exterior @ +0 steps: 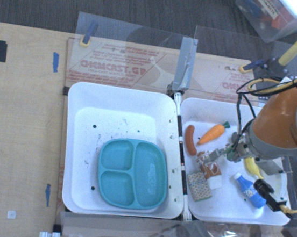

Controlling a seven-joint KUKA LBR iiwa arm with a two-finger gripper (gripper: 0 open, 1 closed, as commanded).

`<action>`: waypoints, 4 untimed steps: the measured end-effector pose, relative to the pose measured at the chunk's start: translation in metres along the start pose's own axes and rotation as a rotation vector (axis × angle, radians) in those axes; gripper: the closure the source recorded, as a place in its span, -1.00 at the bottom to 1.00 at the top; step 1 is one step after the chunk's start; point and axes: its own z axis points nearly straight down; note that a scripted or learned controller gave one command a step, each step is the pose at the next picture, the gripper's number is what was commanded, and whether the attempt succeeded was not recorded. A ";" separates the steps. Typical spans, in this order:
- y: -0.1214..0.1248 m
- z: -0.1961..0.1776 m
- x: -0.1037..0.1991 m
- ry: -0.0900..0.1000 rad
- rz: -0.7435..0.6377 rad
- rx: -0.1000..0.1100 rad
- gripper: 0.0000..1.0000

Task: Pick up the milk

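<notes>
The milk (249, 188) is a small white bottle with a blue cap and label. It lies on its side near the right edge of the right bin (223, 211). My gripper (211, 157) reaches in from the right and hangs low over the middle of that bin, left of the milk and apart from it. It sits just above a small brown and white item (212, 172). The orange-banded wrist (278, 124) covers the bin's far right part.
In the right bin lie a red sausage (190, 140), a carrot (212, 133), a yellow banana (251, 167) partly under the arm, and a patterned block (199, 187). A teal divided plate (132, 174) lies in the left bin (85, 101).
</notes>
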 end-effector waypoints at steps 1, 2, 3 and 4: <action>0.006 0.000 0.001 -0.001 -0.143 0.001 -1.00; 0.002 -0.001 0.004 0.003 -0.321 -0.009 -1.00; 0.003 -0.001 0.007 0.003 -0.483 -0.008 -1.00; 0.005 -0.016 0.012 0.021 -0.485 -0.008 1.00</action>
